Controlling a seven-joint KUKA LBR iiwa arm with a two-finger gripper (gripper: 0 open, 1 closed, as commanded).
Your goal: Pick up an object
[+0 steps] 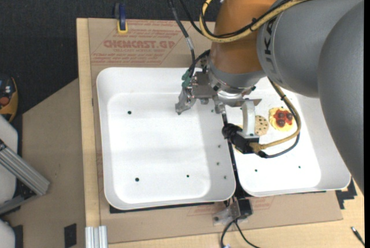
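Observation:
In the right bin (289, 174) lie two small objects. One is a beige speckled cookie-like piece (261, 124). Just right of it is a yellow piece topped with red berries (282, 118). My gripper (185, 99) hangs over the back right part of the left bin (150, 154), close to the wall between the bins and left of both objects. The orange band and grey wrist (237, 39) cover much of the right bin's back. Nothing is visible in the gripper.
Both bins rest on a brown board (139, 41) with red lettering, held by a blue clamp (121, 13) at the back. A black cable loop (248, 145) hangs off the wrist over the divider. A metal rail (23, 174) lies at the left.

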